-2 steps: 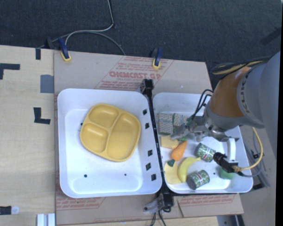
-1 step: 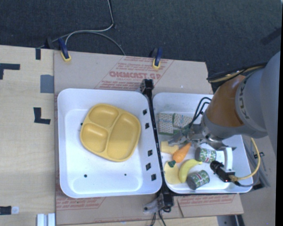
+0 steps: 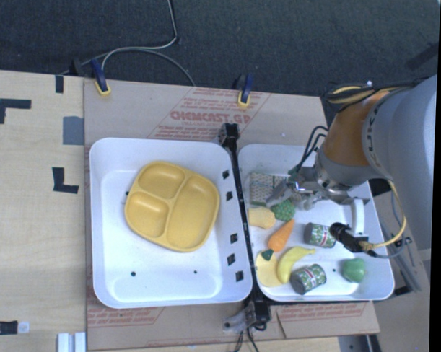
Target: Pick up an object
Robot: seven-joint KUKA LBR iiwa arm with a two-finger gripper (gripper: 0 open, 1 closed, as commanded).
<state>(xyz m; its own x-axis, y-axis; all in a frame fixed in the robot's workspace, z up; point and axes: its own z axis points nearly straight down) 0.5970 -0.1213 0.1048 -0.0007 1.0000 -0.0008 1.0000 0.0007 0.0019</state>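
Scanning from bench front: we see can point(image 3: 308, 278), banana point(image 3: 290, 261), carrot point(image 3: 280, 236), broccoli point(image 3: 282, 209) all lying loose in right bin point(image 3: 385, 287). Gripper point(image 3: 301, 190) low beside broccoli; jaw state we cannot tell. Nothing lifted; we judge pick not yet done. Yellow plate point(image 3: 172, 205) sits in left bin point(image 3: 103, 225).

Red print "CHEMCAST GP" on brown cardboard sheet point(image 3: 208, 113) behind bins; can labels too small to read.

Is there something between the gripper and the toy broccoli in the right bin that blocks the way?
Nothing visible does. The gripper hangs just above the broccoli, with no object between them; the carrot lies just below the broccoli.
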